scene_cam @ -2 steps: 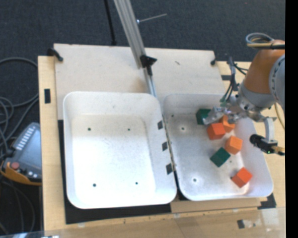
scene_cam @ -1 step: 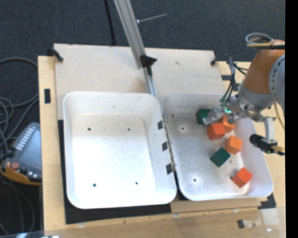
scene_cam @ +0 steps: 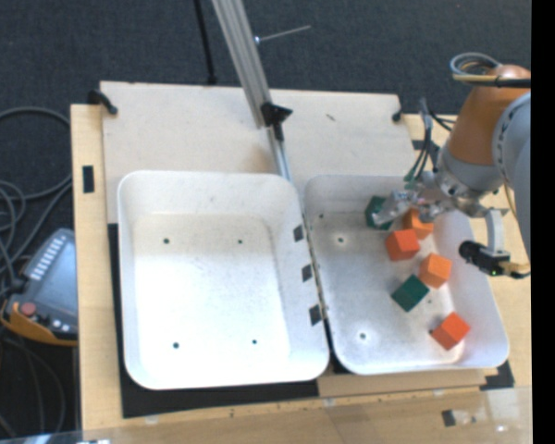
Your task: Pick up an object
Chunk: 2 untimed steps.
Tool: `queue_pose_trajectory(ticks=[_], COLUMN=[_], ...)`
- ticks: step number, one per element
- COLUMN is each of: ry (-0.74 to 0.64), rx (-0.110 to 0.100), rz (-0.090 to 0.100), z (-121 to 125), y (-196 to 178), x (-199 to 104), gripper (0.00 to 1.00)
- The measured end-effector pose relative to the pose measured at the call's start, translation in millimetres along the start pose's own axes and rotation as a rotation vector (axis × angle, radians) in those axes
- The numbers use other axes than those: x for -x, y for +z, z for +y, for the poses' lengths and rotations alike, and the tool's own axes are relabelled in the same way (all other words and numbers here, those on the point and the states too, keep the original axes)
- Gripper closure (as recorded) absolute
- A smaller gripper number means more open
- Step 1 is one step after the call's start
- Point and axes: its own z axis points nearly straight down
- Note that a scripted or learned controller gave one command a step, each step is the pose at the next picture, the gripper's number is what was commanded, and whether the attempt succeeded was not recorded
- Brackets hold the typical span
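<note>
Reaching in from the right, the arm (scene_cam: 486, 141) lowers its gripper (scene_cam: 400, 209) over the upper part of the right bin (scene_cam: 351, 340). Whether the gripper is released or clenched cannot be told from this slanted view; the metal parts at its tip blur together.

A green block (scene_cam: 379, 213) sits at the gripper's left side, touching it or just beside it, and it cannot be told whether the block is held. An orange block (scene_cam: 420, 223) lies partly under the gripper's right side. Just below that, a second orange block (scene_cam: 402, 243) rests on the bin floor, close to the gripper but apart from it. Farther down and to the right lies a third orange block (scene_cam: 435, 269), and next to it, lower left, a dark green block (scene_cam: 410, 293). A reddish-orange block (scene_cam: 450, 330) lies near the bin's lower right corner, well apart from the gripper.

The left bin (scene_cam: 129, 248) lies beside the right one, their rims touching along the middle. Both stand on a pale bench (scene_cam: 185, 128). A metal post (scene_cam: 240, 44) rises at a slant from the bench behind the bins. Cables (scene_cam: 18, 183) and a handheld pendant (scene_cam: 46, 285) lie on the dark floor to the left.
</note>
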Motion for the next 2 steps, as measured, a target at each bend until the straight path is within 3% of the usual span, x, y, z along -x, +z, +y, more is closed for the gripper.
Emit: queue_pose_trajectory(ticks=[1,2], ry=[-0.005,-0.003], rx=[-0.004,0.007], rz=[-0.001,-0.003], z=[-2.3,-10.1], y=[1.1,1.5], x=[-0.5,-2.5], gripper=[0.0,0.0])
